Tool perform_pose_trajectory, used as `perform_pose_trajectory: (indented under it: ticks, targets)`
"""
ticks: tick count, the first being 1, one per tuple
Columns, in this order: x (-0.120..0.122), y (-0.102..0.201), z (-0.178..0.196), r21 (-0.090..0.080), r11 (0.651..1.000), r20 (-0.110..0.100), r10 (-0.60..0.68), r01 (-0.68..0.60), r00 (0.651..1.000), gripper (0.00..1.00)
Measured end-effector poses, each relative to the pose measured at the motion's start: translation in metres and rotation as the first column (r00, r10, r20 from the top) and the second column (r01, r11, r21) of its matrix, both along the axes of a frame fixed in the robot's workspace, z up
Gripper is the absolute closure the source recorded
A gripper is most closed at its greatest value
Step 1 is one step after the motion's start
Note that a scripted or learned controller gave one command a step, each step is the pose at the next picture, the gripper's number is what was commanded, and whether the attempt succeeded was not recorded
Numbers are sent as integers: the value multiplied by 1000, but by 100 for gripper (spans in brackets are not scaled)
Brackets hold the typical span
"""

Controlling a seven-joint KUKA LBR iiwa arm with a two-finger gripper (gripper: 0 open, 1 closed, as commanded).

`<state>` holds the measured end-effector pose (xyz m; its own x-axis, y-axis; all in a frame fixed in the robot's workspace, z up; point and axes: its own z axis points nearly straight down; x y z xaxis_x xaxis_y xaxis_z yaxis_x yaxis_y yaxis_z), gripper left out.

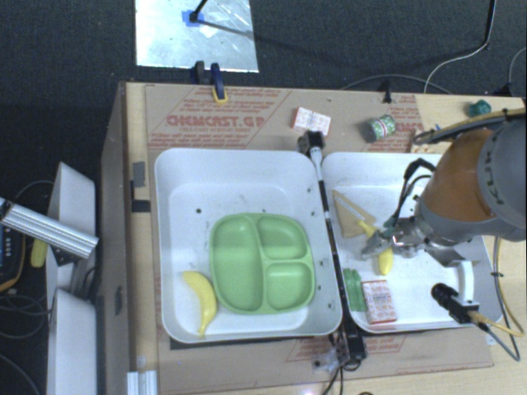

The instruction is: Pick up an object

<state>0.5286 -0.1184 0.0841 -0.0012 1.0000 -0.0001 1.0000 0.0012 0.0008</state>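
Note:
My gripper (380, 242) hangs low over the middle of the right bin (362, 174), the grey arm with its orange band reaching in from the right. A small yellow object (384, 262) lies just under and in front of the gripper, touching or nearly touching it. Left of the gripper rests a tan wedge-shaped piece (352, 214). Near the bin's front-left corner lie a green packet (353, 290) and a red-and-white box (379, 300). The arm hides part of the right side of this bin.
The left bin (189, 179) holds a green divided plate (262, 262) and a yellow banana (202, 299) at its front left. Behind the bins, on the cardboard, sit a white tag (311, 120), a green-and-white roll (380, 127) and a teal object (479, 107).

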Motion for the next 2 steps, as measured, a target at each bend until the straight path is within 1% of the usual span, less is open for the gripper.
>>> perform_pose_trajectory:
  ticks: [1, 2]
  targets:
    - [1, 0, 11, 0, 1000, 2, 1, -1, 1000, 100]
    - [58, 72, 102, 2, 1000, 6, 5, -5, 1000, 100]
